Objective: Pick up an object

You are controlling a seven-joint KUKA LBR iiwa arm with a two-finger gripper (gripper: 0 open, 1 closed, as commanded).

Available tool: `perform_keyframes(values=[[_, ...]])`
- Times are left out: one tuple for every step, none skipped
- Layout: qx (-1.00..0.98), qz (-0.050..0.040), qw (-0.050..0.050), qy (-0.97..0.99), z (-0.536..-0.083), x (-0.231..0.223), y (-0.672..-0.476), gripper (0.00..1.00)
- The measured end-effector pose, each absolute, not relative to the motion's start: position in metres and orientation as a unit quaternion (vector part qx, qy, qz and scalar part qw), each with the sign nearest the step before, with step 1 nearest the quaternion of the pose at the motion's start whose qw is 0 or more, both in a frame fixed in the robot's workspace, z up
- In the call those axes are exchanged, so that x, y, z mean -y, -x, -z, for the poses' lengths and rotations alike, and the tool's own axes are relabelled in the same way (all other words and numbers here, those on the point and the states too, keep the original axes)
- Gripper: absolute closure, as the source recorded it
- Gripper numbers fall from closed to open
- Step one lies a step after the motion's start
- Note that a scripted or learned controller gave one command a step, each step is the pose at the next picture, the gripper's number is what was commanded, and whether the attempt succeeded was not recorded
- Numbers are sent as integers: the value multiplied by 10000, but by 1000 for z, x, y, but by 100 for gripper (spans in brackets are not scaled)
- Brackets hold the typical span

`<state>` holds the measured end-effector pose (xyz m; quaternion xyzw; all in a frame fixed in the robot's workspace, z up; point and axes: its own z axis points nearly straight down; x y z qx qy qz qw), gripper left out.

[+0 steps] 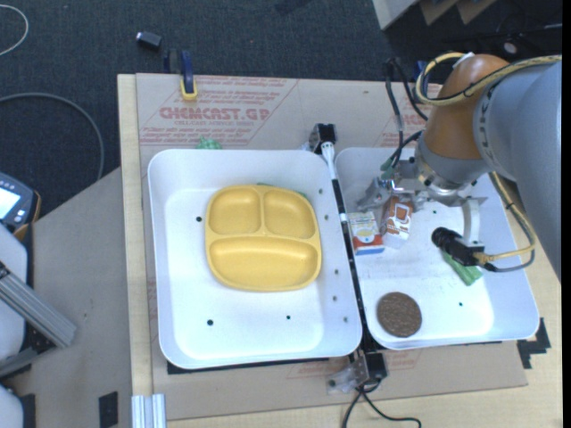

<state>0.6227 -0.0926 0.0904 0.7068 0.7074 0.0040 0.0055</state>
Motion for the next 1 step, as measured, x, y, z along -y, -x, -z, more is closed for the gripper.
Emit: perform_keyframes(values=[[-7072,-50,68,-7070,-101,93,-624,100]])
